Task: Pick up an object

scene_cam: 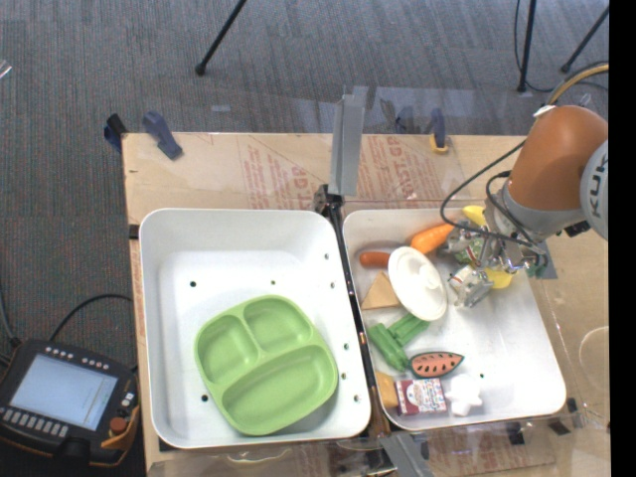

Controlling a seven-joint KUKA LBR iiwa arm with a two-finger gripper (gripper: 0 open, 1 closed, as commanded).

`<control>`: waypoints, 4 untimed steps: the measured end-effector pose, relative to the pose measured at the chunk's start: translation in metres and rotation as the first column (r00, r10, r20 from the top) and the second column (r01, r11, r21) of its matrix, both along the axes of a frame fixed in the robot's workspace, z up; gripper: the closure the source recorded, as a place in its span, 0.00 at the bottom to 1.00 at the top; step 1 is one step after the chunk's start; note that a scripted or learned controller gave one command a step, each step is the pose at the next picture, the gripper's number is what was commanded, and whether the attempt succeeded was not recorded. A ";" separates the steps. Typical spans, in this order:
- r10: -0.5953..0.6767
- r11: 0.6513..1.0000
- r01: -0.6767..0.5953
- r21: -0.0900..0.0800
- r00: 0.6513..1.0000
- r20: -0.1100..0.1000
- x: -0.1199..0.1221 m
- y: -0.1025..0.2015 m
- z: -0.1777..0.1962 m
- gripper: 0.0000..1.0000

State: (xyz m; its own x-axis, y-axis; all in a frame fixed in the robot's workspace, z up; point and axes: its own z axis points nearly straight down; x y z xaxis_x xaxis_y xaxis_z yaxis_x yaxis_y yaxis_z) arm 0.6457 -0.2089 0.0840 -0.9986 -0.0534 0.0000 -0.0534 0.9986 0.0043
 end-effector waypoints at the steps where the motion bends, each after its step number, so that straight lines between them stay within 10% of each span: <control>1: -0.044 0.999 0.044 -0.001 0.999 -0.001 -0.005 0.041 0.001 0.00; 3: -0.033 0.999 0.033 -0.001 0.999 -0.005 -0.114 -0.004 -0.001 0.00; 4: -0.009 1.000 0.009 -0.001 1.000 -0.002 -0.051 -0.002 0.000 0.00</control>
